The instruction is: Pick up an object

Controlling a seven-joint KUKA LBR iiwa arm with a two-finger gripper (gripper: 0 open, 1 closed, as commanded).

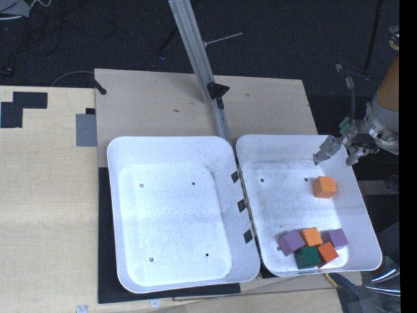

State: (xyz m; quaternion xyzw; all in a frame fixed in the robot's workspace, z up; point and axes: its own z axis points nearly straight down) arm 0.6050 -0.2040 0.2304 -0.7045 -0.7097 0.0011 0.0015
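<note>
Orange cube (pixel 324 186) near bin's (pixel 365 207) right rim

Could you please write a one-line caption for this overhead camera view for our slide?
Open gripper hovers over right bin near a lone orange cube; five more blocks cluster at the front.

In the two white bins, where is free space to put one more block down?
The left bin is bare. In the right bin, the floor between the centre divider and the lone orange block is bare. The near right corner is crowded by the block cluster.
</note>
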